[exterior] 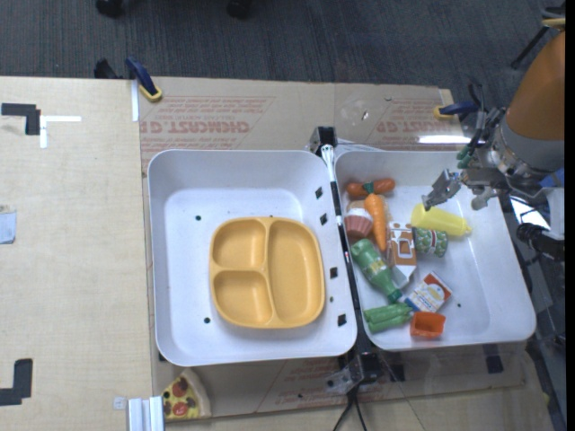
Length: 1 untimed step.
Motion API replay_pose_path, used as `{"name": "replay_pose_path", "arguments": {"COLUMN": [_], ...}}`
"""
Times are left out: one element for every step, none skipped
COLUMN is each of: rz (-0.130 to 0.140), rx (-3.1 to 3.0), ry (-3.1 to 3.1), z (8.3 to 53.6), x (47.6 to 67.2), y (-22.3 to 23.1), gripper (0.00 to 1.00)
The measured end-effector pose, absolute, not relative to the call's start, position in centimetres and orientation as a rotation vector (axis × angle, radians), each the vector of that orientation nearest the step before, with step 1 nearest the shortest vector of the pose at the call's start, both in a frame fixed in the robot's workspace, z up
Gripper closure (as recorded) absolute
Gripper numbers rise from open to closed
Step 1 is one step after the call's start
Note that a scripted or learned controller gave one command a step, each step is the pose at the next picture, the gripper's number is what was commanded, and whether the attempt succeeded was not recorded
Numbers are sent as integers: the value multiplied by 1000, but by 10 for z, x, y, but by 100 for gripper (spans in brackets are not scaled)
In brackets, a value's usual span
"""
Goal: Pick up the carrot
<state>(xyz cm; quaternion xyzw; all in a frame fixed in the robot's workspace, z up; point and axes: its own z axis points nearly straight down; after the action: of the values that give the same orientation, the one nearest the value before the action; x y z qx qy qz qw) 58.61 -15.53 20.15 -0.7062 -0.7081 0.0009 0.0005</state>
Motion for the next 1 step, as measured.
{"name": "replay_pose_path", "arguments": {"rz": [-2], "rx": [-2279], "ry": [-2168], "z": [94], "x": [593], "y": [-109], "gripper": [0]}}
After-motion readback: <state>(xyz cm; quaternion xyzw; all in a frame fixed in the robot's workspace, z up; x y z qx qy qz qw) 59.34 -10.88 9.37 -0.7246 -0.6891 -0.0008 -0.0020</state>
